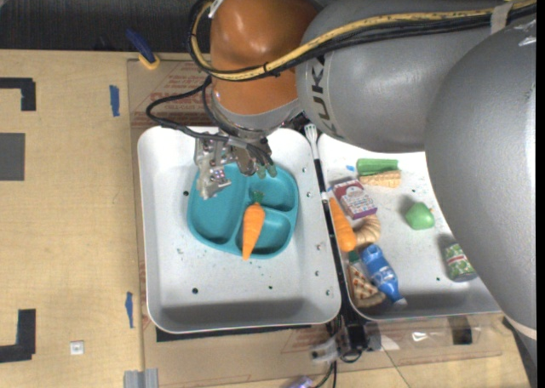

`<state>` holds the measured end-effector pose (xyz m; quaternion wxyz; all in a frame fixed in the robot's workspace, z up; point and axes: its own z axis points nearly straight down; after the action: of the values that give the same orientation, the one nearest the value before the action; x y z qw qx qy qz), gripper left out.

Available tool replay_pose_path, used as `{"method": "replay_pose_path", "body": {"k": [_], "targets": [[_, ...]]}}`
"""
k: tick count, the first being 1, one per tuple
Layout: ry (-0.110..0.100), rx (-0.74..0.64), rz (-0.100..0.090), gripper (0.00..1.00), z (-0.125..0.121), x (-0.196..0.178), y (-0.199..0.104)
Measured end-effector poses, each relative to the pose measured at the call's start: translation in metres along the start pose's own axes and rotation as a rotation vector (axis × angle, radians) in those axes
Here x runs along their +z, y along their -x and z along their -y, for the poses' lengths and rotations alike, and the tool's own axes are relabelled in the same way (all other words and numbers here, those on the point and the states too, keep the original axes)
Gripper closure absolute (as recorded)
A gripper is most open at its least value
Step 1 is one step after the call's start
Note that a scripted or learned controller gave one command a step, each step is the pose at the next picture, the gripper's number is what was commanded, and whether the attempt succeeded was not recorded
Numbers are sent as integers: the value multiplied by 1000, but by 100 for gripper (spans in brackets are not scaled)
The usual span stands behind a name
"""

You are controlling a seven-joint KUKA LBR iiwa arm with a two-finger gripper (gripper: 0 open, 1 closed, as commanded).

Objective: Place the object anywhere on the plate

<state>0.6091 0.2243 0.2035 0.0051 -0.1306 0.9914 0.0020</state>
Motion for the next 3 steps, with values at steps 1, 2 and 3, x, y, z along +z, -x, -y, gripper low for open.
{"method": "replay_pose_path", "body": {"k": [1,2,3], "targets": [[-3,84,6,100,-10,92,-40],[-4,84,13,0,-9,92,-38],[-1,234,0,0,3,100,18]]}}
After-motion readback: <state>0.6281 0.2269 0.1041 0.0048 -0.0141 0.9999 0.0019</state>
